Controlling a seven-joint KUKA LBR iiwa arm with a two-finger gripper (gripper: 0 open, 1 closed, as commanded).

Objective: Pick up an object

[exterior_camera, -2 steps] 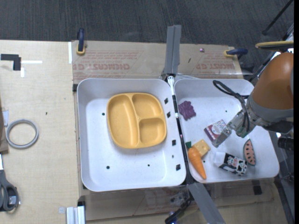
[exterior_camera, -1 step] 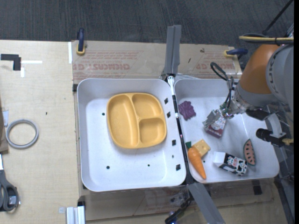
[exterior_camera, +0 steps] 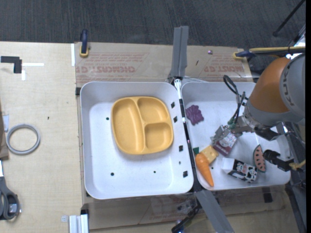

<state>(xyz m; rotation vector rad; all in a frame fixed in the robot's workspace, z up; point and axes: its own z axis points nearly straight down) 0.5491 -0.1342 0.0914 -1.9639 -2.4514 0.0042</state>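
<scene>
My gripper is low in the right bin, reaching in from the right. Right beneath it lies a small pinkish-maroon item, partly hidden by the gripper. A yellow cheese wedge lies just left of it, and an orange carrot sits against the bin's left wall. Purple grapes lie further back on the left. A black-and-white toy, a small white block and a watermelon slice are near the front.
The left bin holds a yellow divided plate. A metal divider rises between the bins at the back. On the bench to the left lie a grey tape ring and scissors.
</scene>
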